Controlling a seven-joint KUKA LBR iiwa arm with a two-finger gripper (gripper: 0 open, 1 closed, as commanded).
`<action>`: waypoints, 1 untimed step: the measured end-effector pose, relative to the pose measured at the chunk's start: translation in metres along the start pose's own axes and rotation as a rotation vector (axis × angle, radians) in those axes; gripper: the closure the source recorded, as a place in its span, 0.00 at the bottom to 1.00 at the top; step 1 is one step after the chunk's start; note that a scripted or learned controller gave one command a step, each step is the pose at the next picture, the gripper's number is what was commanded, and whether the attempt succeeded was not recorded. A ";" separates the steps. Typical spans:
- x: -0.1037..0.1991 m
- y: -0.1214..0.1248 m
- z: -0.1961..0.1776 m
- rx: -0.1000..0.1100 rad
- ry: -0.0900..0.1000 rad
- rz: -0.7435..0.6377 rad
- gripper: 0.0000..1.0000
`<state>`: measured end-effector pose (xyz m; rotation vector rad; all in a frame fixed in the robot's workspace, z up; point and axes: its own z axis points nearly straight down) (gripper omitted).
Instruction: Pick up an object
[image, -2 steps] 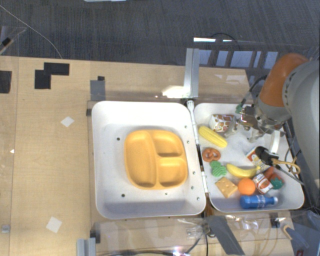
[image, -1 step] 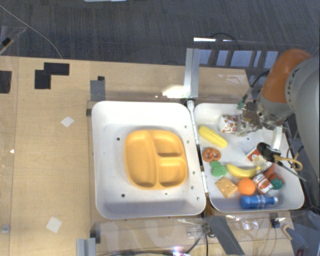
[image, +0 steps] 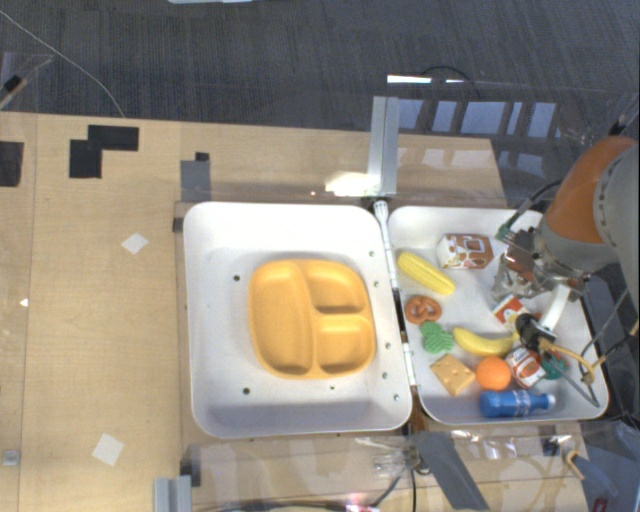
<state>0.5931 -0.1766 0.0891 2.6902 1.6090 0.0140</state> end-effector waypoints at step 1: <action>-0.009 -0.032 -0.062 0.005 -0.003 0.269 1.00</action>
